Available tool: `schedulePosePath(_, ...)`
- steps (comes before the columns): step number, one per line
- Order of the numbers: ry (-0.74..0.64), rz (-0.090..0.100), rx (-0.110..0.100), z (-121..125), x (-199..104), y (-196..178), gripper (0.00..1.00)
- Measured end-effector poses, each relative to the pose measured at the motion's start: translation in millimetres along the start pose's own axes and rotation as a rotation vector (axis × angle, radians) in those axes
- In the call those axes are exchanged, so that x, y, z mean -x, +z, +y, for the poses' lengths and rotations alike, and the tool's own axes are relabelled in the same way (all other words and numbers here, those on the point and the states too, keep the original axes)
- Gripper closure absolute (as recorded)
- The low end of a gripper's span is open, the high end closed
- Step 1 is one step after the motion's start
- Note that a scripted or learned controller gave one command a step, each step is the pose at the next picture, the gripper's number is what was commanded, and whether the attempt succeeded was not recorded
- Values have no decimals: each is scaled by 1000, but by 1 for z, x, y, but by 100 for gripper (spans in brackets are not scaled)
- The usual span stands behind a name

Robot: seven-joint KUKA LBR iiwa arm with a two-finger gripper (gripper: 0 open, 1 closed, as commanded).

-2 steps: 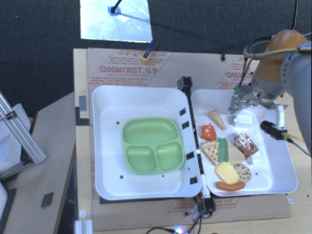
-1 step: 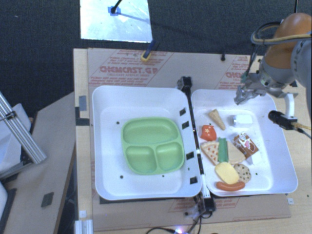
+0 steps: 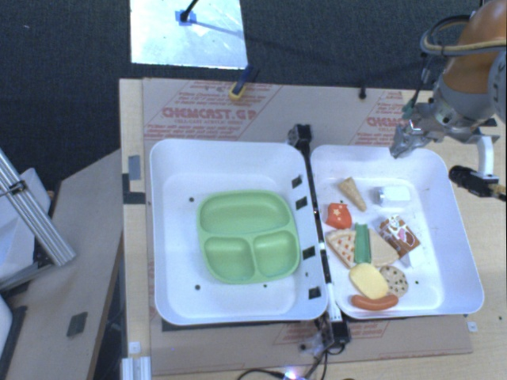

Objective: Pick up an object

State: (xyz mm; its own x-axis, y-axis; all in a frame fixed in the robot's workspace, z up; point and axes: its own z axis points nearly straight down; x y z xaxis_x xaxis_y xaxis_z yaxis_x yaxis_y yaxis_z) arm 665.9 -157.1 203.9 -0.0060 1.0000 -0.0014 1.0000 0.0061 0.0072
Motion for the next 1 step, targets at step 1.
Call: schedulePosePath(1,0,1,-2,1,0,-23,100)
